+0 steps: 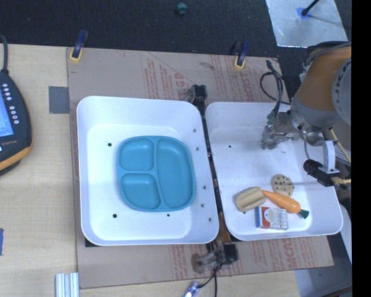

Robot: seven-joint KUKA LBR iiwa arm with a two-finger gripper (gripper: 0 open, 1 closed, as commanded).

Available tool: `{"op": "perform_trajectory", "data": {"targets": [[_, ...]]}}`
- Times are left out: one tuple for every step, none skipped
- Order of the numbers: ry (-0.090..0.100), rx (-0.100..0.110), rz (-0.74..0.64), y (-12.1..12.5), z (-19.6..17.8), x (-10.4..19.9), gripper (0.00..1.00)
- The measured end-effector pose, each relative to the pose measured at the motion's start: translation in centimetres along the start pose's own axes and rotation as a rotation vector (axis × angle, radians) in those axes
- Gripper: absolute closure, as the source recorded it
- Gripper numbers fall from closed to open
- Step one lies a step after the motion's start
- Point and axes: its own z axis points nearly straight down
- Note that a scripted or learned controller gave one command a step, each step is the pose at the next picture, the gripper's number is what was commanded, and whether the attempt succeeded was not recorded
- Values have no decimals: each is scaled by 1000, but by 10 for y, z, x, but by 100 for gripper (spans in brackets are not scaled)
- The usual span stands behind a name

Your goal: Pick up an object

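We see a divided plate (156, 172) in the left bin (96, 122), while the right bin (235, 125) holds bread (248, 198), carrot (283, 202), cookie (282, 184) and a small carton (271, 218) near its front.

Lower right of the frame, my candidates cluster: a tan bread roll (248, 198); an orange carrot (284, 202) lying slantwise; a round cookie (282, 183); a small flat carton (272, 218).
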Motion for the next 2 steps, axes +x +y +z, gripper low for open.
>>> {"op": "perform_trajectory", "data": {"targets": [[0,4,3,-54,12,-8,100],[0,2,1,-41,-17,28,100]]}}
